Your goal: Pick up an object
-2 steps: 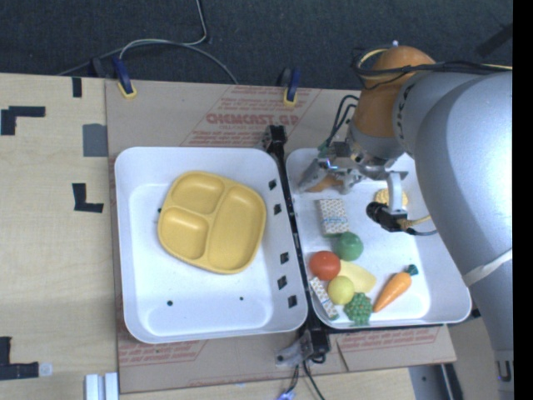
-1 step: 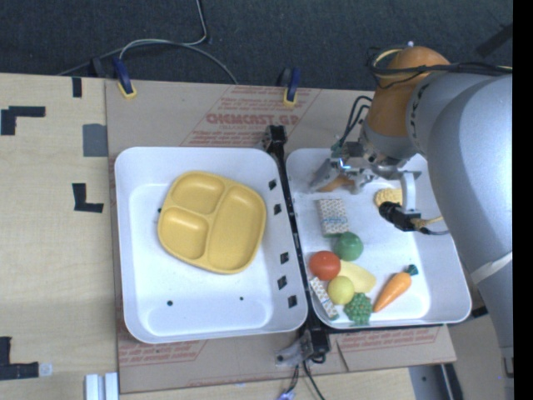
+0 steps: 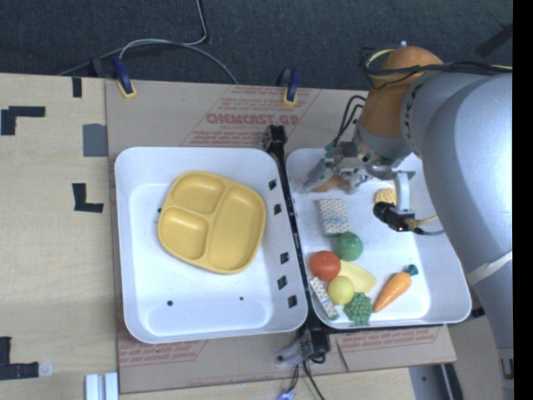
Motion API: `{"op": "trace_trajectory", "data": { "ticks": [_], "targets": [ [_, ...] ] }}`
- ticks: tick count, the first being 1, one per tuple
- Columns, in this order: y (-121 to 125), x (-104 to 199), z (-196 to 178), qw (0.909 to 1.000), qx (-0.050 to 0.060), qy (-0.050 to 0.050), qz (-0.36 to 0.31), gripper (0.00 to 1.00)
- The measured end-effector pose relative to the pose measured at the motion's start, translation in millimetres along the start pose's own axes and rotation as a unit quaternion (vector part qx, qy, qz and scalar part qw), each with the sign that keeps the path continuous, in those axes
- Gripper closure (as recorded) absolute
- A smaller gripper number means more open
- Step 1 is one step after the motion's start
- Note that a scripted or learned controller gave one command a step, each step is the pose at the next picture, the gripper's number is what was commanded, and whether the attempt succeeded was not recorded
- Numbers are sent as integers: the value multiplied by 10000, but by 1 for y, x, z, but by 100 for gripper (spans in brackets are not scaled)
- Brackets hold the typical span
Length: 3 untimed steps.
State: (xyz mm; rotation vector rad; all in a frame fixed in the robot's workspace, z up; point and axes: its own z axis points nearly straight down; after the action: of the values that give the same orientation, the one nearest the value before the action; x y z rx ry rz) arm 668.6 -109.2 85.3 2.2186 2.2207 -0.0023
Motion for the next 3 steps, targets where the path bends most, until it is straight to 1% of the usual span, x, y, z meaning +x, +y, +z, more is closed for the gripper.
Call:
{"op": "trace_trajectory", "data": {
  "ticks": [2,3],
  "targets": [
    [0,13,0,10000,0,-2,3,0],
    [0,-7,0,10000,3,6,0,0]
  ]
}}
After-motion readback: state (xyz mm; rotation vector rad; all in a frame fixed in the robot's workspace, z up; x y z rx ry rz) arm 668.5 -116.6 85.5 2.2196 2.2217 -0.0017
